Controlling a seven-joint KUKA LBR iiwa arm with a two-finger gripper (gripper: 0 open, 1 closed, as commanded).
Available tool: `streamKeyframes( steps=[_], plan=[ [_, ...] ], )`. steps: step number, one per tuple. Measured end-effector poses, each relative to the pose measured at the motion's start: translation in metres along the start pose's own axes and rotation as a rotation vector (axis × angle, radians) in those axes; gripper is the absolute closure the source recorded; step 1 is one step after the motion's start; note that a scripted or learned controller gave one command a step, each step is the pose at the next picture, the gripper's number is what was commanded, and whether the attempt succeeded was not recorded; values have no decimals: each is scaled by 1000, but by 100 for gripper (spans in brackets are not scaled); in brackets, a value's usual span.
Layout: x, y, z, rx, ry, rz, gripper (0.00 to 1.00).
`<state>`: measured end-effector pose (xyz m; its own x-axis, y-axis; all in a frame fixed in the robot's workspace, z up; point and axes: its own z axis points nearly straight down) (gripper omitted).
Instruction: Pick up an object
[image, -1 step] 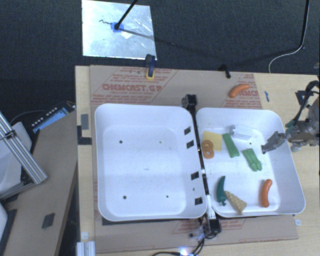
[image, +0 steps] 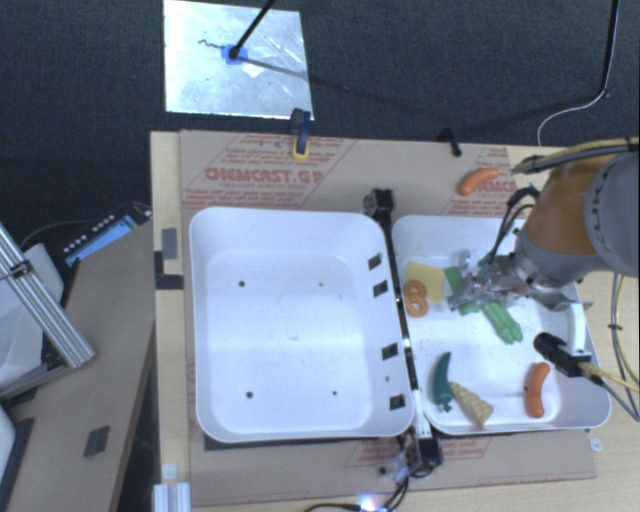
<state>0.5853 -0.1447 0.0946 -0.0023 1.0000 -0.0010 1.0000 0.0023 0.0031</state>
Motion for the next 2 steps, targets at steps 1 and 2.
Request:
streamKeyframes(
  steps=[1,2],
  plan=[
    [31,59,11,19,1,0,0],
    [30,59,0,11,1,1,100]
  ],
)
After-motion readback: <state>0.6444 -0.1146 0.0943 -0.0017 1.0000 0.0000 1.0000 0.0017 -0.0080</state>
